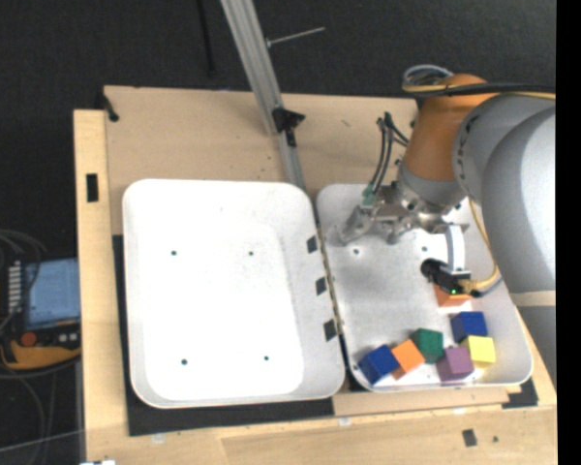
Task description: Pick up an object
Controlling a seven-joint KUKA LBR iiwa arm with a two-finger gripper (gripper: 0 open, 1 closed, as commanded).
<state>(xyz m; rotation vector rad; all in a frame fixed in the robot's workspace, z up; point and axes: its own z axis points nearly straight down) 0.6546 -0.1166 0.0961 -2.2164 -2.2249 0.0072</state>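
The gripper [373, 223], jaw state impossible to tell, hangs over the right bin's [368, 289] far end, blocks [428, 352] clustered well toward its near edge.

From my remote feed: the wooden bench [203, 134] sits on dark carpet [97, 27]. The left white bin [223, 289] has a few small dark specks on its floor. A slanted metal pole [257, 51] runs from the top edge down to a black clamp [289, 121] near the gap between the bins. Left of the bench I see a blue box [53, 294], an orange-and-black device [44, 345] just below it, and loose cables [5, 250].
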